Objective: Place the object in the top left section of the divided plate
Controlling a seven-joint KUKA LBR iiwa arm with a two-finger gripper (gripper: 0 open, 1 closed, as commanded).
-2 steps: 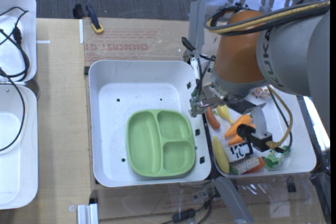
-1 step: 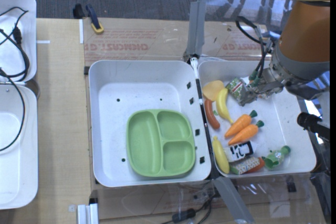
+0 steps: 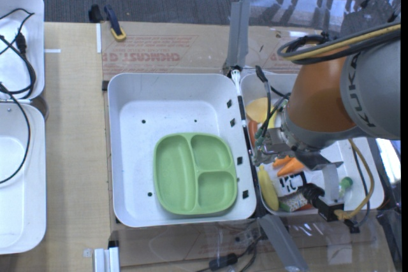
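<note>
Jaws hidden under the orange-banded wrist, gripper (image 3: 275, 148) hanging over the right bin (image 3: 376, 197) above an orange piece (image 3: 288, 164) near its left wall, divided plate (image 3: 194, 173) lying leftward in the left bin (image 3: 127, 137), toward its near-right corner.

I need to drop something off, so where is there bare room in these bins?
The left bin has bare floor above and left of the green divided plate, whose three sections are bare too. The right bin is crowded with food items under the arm.
</note>
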